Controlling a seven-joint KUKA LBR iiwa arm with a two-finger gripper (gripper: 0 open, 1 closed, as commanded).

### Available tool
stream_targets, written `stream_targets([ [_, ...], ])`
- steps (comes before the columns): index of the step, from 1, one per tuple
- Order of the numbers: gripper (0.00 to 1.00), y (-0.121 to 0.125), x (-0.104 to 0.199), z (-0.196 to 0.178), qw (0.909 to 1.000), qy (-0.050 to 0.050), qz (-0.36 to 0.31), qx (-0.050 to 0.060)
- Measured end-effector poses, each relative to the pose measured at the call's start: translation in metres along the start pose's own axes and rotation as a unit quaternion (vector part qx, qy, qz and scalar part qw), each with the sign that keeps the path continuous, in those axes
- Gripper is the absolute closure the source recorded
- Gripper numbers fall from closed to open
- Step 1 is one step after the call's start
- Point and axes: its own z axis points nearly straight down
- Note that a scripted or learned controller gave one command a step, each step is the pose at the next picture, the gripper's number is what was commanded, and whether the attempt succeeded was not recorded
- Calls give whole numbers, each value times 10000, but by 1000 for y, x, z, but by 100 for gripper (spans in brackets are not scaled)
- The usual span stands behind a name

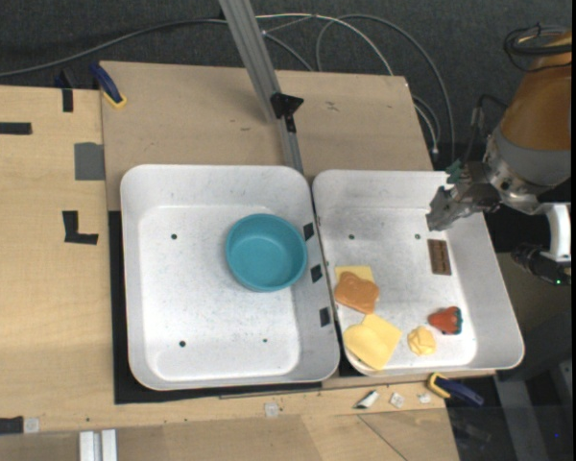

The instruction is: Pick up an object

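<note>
Brown bar (440, 256): I see it just below the gripper (440, 214), apart.
Axis: lengthwise up-down the view.
Grip: I cannot tell.

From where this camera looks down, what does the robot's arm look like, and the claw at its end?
The arm is a thick rounded body with an orange band above a pale grey wrist section. Its gripper is a small, dark grey, boxy metal piece at the tip, much slimmer than the arm. Dark cables run along the arm's side, and a white fitting sits beside the wrist.
</note>
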Motion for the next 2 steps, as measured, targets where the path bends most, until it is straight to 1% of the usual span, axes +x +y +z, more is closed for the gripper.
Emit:
stream_targets([
  [1, 100, 14, 50, -5, 10000, 3, -2, 23],
  [2, 100, 25, 93, -5, 10000, 10, -17, 23],
])
